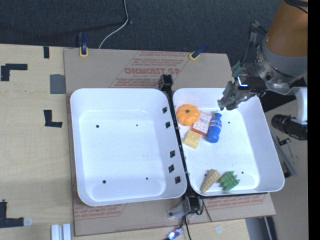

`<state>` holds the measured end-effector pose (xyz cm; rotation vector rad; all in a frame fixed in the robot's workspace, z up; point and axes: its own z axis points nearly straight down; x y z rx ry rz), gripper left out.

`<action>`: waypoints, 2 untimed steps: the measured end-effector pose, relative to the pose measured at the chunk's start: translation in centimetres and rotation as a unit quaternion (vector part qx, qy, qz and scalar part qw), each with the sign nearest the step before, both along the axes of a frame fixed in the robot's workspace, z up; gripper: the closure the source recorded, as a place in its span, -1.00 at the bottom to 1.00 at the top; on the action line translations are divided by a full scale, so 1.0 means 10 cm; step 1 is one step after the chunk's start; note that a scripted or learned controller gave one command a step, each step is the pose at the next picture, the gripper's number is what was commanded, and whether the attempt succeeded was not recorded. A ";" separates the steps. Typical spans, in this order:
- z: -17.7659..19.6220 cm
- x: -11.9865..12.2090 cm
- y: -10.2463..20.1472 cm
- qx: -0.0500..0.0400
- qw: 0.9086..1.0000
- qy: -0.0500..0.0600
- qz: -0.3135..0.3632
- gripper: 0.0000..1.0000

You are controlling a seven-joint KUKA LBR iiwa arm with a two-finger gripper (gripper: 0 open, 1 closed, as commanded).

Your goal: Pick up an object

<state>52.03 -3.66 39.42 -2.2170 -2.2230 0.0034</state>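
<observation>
Gripper above the right bin, toys below it

We see a blue bottle (214,128) lying in the right bin (260,134), touching a red-and-white packet (201,124), with an orange pumpkin (187,114) and a yellow block (192,139) close by. The gripper (228,102) hangs just up and right of the bottle, apart from it; whether it is wide or narrow we cannot tell. A cone (210,180) and a green toy (229,180) lie near the front rim. Both bins, the left bin (120,144) too, rest on cardboard (145,69) over a wooden bench (30,134).
</observation>
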 end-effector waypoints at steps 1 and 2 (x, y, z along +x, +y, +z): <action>-0.13 -0.29 0.26 0.000 1.000 0.001 0.000 1.00; 0.04 -0.37 0.58 0.000 1.000 -0.002 0.001 1.00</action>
